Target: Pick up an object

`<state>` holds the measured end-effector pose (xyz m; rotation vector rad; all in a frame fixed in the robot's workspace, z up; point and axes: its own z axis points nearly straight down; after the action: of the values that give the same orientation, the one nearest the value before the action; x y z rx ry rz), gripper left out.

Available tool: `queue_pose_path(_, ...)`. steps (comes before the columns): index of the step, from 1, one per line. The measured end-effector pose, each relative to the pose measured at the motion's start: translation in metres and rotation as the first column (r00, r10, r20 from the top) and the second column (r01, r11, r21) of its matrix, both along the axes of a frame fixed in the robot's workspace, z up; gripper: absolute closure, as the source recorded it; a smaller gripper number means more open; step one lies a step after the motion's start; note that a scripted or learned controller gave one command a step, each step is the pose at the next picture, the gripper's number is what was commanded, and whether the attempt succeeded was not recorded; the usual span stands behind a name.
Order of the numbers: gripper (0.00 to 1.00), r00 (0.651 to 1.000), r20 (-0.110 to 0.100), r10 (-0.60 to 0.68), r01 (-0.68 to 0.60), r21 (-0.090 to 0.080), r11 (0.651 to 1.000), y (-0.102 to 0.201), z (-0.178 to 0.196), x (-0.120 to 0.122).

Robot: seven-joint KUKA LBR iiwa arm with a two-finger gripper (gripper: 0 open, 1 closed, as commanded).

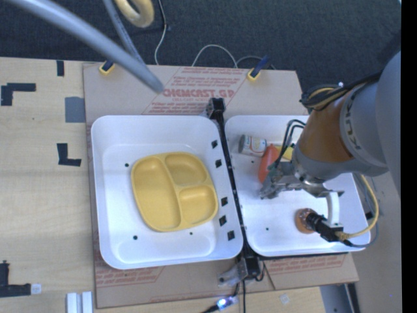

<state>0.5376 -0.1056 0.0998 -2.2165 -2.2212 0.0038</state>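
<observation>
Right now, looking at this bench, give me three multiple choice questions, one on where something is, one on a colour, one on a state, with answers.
1. Where does the divided tray lie?
A. In the left bin
B. In the right bin
C. On the cardboard outside both bins

2. What colour is the divided tray?
A. Blue
B. Yellow
C. Black

3. How does the arm's gripper stand?
A. Parked over the left bin
B. Raised far above the carpet behind the bench
C. Down inside the right bin, beside the orange object

Answers:
1. A, the tray rests on the floor of the left bin.
2. B, its three compartments are all yellow.
3. C, the gripper is low in the right bin, next to the orange object.
</observation>
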Motion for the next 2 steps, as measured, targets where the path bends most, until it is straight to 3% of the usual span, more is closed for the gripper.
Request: queue_pose_path(2, 1.00, 1.000, 0.009, -0.001, 0.001, -0.002, 1.000, -0.014, 0.120, 0.000)
